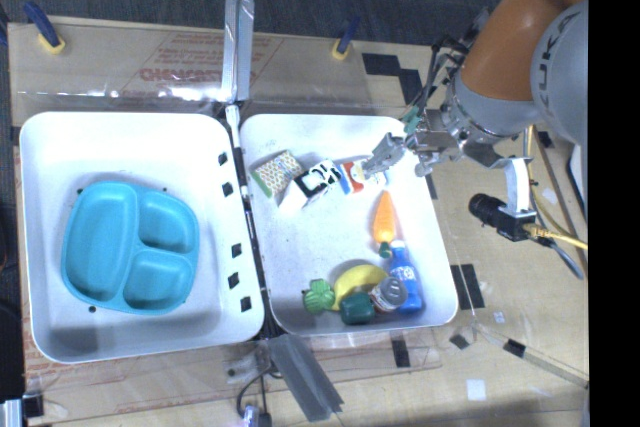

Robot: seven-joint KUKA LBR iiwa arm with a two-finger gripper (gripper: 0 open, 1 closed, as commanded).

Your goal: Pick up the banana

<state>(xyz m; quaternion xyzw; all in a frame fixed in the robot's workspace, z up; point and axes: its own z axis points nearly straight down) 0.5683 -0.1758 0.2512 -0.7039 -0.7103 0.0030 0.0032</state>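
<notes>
We see the banana point(358, 279) only in part: its lower end is covered by the silver can point(386, 293) and the dark green object point(357, 311) packed against it. Just right of the banana, the blue bottle point(403, 279) has its label too small for us to read. Up from the banana, the tool point(383, 158) is blurred and small, so we cannot make out how its fingers stand. Farther right of the banana, the arm point(522, 35) is cut off by the picture's edge. The print on the black-and-white box point(318, 179) is unreadable.
</notes>
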